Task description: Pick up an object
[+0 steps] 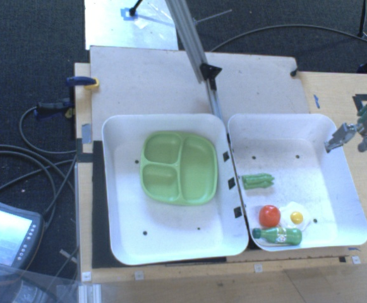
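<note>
**Tool open above the right bin's far edge**

The tool [352, 139] hangs with fingers spread, gripping nothing. Below and left of it lie a green pepper [257, 181], tomato [270, 216], fried egg [295, 218] and green bottle [278, 235].

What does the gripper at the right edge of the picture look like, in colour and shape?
The gripper is grey metal with two thin fingers of a lighter, silvery grey. Above them sits a darker, boxy grey body with a small green mark. Its finer details are too small to tell.

The claw [354, 139] hangs spread over the right bin's [309, 126] far right rim, gripping nothing.
</note>
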Robot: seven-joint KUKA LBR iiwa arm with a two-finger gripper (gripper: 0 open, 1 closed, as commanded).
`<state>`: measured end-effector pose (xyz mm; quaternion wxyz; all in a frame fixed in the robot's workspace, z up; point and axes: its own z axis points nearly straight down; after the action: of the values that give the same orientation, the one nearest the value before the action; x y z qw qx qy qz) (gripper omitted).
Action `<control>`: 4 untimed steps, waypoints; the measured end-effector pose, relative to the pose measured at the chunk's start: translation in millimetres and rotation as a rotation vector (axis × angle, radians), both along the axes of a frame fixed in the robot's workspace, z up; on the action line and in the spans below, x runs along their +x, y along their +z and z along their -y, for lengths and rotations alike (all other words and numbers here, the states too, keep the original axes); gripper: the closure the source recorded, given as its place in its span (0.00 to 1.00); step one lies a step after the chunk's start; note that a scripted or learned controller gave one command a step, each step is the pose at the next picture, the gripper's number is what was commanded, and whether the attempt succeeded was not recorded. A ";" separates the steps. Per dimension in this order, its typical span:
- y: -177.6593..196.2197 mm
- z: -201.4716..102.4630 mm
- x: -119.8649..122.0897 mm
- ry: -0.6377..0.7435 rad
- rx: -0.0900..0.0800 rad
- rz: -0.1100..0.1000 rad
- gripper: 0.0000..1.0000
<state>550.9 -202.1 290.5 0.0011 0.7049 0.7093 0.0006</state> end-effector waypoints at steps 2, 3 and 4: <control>-47.7 -9.6 0.5 -0.001 0.001 -0.004 0.00; -89.7 -11.5 2.2 -0.005 0.001 -0.005 0.00; -131.8 -14.7 2.2 -0.006 0.001 -0.005 0.00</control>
<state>553.1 -187.4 158.8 -0.0012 0.7070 0.7072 -0.0006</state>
